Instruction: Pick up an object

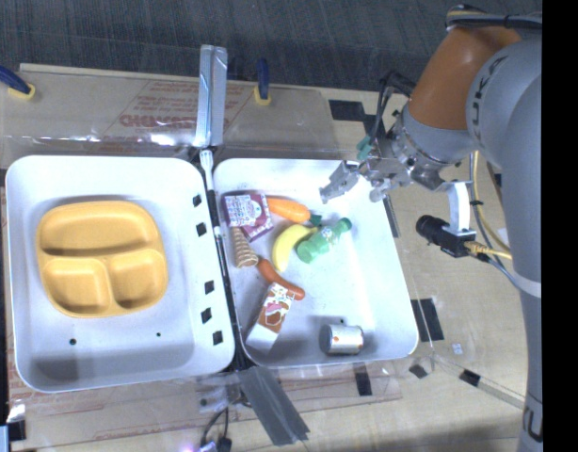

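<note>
Gripper (357,181) sits over the upper-right part of the right bin (388,281), above the bin floor, wrist angled in from the right. Two fingers show — one (334,185) pointing left-down, the other nearer the wrist. They look spread apart w/ nothing between them; no object is held.

Candidate objects lie in the right bin, clustered left of centre:
- Green bottle (322,239) — nearest item. Lies below and slightly left of the gripper, long axis running upper-right to lower-left, cap end toward upper right.
- Carrot (289,210), just left of the bottle, long axis approx. left-right.
- Banana (287,246), touching the bottle's lower-left end.
- Purple carton (246,209), near the bin's left wall.
- Waffle cone (243,246), below the carton.
- Sausage (273,273) and a small snack packet (278,309), lower centre.
- Silver can (344,338), on its side near the front wall, well apart from the rest.

Left bin (25,347) holds a yellow compartment tray (103,255).

Judgement: approach phase, grasp not yet made. The bottle is the likely target; the move calls for travel down-left, w/ the jaws closing across the bottle's short axis. Risk: banana and carrot crowd it, so a finger may land on a neighbour.
</note>
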`<state>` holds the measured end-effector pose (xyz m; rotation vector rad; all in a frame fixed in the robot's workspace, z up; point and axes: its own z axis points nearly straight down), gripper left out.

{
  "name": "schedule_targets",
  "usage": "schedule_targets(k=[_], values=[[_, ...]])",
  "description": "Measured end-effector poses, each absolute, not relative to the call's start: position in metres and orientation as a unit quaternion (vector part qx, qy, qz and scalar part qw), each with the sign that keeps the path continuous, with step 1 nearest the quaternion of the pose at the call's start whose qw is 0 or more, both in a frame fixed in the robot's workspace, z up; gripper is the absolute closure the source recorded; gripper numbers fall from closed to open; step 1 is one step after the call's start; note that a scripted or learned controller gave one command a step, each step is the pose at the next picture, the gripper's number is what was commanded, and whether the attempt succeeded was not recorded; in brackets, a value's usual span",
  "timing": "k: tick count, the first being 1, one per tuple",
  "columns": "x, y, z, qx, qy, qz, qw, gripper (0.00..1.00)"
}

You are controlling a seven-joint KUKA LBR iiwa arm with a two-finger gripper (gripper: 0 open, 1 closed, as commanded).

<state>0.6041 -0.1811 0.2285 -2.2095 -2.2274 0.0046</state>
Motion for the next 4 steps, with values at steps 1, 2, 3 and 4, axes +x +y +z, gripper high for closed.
schedule_targets(k=[1,2,3,4], values=[[0.659,-0.125,0.112,-0.635,-0.773,-0.0043,-0.008,0.0],[0.627,-0.111,0.106,-0.605,-0.796,-0.0054,-0.014,0.0],[0.627,-0.111,0.105,-0.605,-0.796,-0.0053,-0.014,0.0],[0.618,-0.13,0.105,-0.594,-0.804,-0.0075,-0.009,0.0]])
